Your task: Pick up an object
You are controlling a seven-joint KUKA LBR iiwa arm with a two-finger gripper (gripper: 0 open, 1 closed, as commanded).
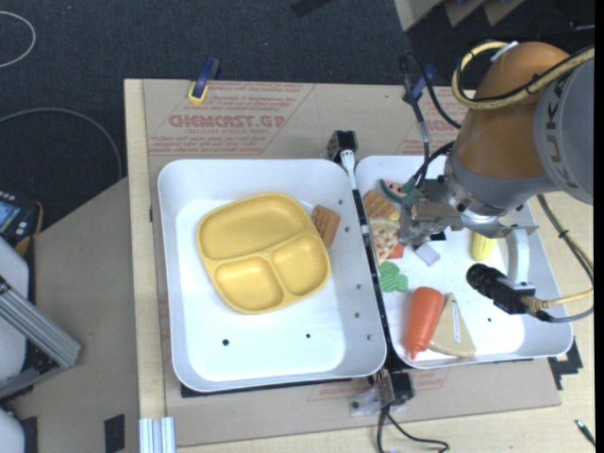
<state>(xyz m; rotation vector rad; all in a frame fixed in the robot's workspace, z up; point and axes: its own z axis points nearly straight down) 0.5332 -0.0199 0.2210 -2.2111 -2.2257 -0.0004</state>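
Camera view, pincer point(418, 226) low in rt bin point(514, 338), pizza slice point(382, 241) just beside it (grip: can't tell).

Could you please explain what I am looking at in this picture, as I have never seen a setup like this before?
This is one picture from a camera fixed above a bench, looking down at a slant. The grey and orange machine on the right is a robot arm. Its end effector, the part that grasps, hangs over the right bin. I cannot tell whether it holds anything. That bin contains what look like toy foods: an orange carrot, a green piece, a small yellow piece and a pale wedge. The left bin holds a yellow divided plate, with a brown waffle-like piece beside it.
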